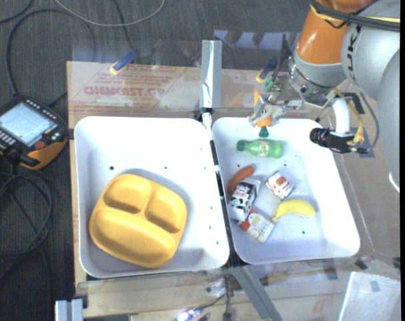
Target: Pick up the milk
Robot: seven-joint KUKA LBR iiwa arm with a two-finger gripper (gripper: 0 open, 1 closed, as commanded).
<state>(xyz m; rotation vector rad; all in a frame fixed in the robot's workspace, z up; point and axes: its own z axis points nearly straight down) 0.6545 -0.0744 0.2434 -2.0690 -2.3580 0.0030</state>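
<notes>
We saw the milk (242, 198), a small black-and-white patterned carton, lying in the right bin (336, 239), close to that bin's left wall and about halfway down it. A reddish sausage (242, 176) lay just above the carton, touching or nearly touching its top corner. Just below and to the right of the milk sat a small orange-and-white box (258, 226), close enough that we could not say whether the two met. A red-and-white carton (279, 185) stood a little to the right of the milk, and a yellow banana (295, 210) lay beyond it, curving toward the bin's right side. A green bottle (261, 148) lay on its side near the bin's far edge.

The gripper (263, 119) hung over the far rim of the right bin, just above the green bottle and well apart from the milk. Its tip was small and cluttered in the view, and we could not tell how it was set or whether it had hold of anything.

In the left bin (95, 139) we noted a large yellow divided tray (139, 218), lying toward the near side.
</notes>
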